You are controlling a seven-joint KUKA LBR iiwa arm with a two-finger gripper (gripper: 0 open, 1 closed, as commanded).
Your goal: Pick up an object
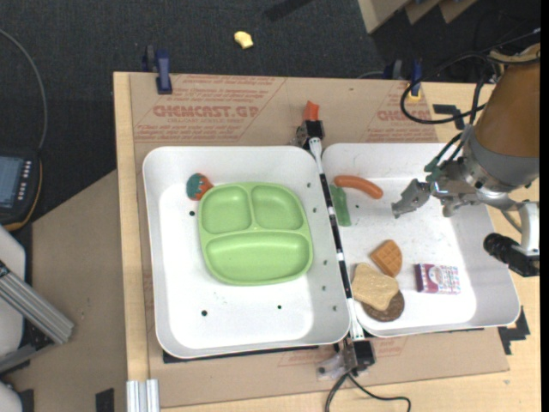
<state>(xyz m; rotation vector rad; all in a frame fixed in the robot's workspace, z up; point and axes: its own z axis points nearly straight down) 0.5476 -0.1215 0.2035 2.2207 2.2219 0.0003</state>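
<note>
My gripper [428, 202] hangs over the upper middle of the right bin [489, 312], open, with nothing between its fingers. An orange sausage [358, 186] lies just to its left, and a green stick [341, 205] rests against the divider. Below the gripper lie an orange waffle piece [387, 257], a bread slice [374, 285] resting on a brown round cookie [388, 310], and a small purple box [437, 278]. The gripper touches none of them.
The left bin [171, 299] holds a green divided plate [255, 233] and a small orange and teal toy [199, 185] at its upper left. Clamps [311, 120] sit at the top of the divider between the bins. A yellow item [244, 39] lies on the floor beyond the bench.
</note>
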